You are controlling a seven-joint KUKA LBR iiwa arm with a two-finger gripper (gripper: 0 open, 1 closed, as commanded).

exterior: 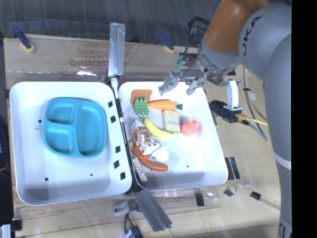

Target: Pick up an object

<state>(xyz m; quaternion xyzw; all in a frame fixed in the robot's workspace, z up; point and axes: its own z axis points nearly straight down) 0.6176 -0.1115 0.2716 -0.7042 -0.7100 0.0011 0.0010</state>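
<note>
The gripper (180,86) is hovering over the far edge of the right bin (210,148), fingers spread apart and gripping nothing. The carrot (161,104) is lying just below it, beside the banana (157,131).

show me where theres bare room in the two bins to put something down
Right bin: the floor is bare along its right side and near edge, below the pink toy and right of the sausage. The left half is crowded with banana, carrot and other toys. Left bin: bare strips ring the blue divided plate, widest along the near edge.
</note>
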